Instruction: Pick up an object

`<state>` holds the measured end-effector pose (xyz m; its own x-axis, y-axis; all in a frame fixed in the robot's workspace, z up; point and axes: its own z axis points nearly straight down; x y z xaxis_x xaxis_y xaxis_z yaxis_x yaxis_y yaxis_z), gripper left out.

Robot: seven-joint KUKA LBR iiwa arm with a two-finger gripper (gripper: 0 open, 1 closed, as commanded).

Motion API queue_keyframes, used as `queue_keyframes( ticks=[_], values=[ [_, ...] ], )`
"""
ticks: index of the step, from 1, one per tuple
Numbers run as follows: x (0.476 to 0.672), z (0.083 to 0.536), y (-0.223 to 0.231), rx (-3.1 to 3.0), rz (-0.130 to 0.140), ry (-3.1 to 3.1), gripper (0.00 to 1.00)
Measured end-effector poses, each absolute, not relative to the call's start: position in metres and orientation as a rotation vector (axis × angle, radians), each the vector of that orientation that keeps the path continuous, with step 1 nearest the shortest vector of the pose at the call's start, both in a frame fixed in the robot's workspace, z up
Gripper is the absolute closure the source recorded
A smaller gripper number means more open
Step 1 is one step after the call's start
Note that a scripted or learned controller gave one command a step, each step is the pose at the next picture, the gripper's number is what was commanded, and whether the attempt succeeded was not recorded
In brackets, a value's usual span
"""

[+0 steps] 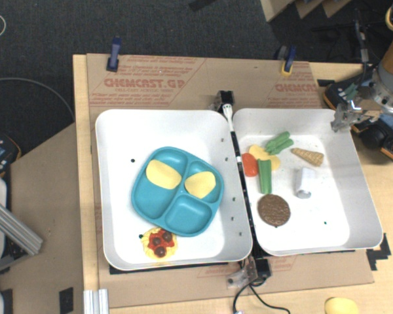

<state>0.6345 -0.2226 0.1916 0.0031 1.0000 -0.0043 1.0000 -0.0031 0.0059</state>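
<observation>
The right bin (357,222) holds several toy foods: a green bean pod (279,142), a green stick (265,176), a red-orange piece (249,165), a yellow piece (258,152), a tan cone (308,155), a small white cylinder (304,182) and a round brown cookie (274,210). My gripper (346,115) hangs over the bin's far right corner, apart from all of them, with the cone the nearest. Nothing shows in its grasp.
The left bin (114,175) bears a blue divided plate (177,191) with two yellow pieces (164,174) in it, and a small pizza toy (159,242) lies by its near edge. Two clamps (113,53) hold the cardboard at the back.
</observation>
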Motion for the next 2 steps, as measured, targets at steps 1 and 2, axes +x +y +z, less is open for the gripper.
queue_keyframes(
  ticks=[1, 2],
  values=[
    [0.626, 0.273, -0.103, 2.204, 0.013, 2.229, 1.0],
    [0.584, 0.267, -0.009, 2.217, -0.001, 2.234, 1.0]
  ],
)
